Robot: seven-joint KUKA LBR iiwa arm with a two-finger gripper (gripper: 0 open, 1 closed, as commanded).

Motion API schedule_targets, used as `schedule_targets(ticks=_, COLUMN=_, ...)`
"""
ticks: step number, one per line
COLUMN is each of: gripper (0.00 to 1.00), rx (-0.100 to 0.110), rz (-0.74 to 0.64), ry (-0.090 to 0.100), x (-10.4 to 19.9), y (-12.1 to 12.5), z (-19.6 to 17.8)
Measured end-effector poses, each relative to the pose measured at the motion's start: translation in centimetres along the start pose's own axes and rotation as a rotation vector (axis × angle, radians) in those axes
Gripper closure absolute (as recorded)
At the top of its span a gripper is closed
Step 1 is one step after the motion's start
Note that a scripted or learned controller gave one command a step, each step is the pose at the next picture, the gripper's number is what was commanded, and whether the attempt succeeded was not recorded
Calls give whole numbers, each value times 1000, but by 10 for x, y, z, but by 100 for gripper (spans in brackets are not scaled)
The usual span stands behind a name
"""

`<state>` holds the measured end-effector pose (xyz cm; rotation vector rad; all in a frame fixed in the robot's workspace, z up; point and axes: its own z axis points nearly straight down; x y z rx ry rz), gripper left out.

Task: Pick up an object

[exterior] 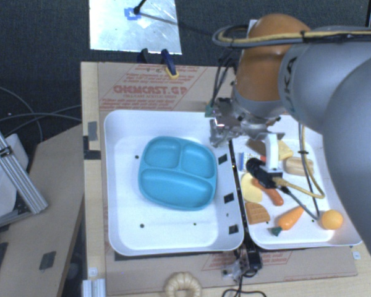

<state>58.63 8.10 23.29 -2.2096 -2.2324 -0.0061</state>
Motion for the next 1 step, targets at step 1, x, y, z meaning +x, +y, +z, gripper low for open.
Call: schedule_targets(ticks=1, gripper=100, rx=3, rz=5, ry=-3, x=0, y=2, z=13)
